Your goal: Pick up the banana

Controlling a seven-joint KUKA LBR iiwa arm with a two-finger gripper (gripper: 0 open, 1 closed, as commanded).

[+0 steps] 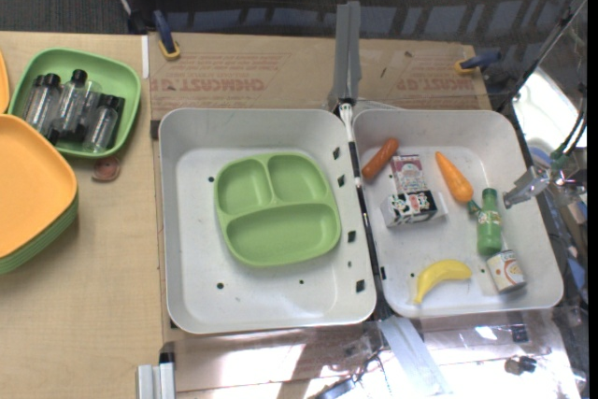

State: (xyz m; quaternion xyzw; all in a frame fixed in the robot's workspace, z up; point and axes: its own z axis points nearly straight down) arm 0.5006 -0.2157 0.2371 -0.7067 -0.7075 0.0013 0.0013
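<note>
Banana (441,277): lies in the right bin (523,143) near its front wall, long axis roughly left-right, left tip dipping toward the front.
Neighbours: small can (505,272) just beside its right end; green bottle (489,221) up and to the right; milk carton (411,191) well behind it.
Claw (526,188): at the bin's right edge, holding nothing; how far it is open I cannot tell.
Bearing: banana sits forward and left of the claw, past the green bottle.
Approach: probably closing across the short width.
</note>
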